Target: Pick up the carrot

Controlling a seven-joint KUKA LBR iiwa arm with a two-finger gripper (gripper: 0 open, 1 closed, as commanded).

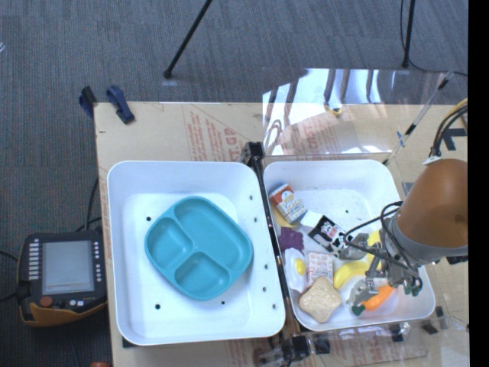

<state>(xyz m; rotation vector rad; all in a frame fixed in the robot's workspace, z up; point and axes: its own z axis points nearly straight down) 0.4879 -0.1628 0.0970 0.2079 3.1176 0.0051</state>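
Bins sit side by side on my table: the left bin (122, 205) carries a blue divided plate (199, 247), the right bin (359, 170) a clutter of toy food. Near its front right corner lies the carrot (377, 298), small, orange, probably light, rigid, slick plastic, so I'd pinch across its thicker middle. My end effector (365, 289) hovers right over it; I cannot tell its opening.

On your worktop (183, 132) two bins sit side by side. The left bin (130, 205) holds a divided plate (199, 247). In the right bin (359, 178), the carrot (378, 298) lies near right under the gripper (367, 287), with a bread slice (319, 300) to its left.
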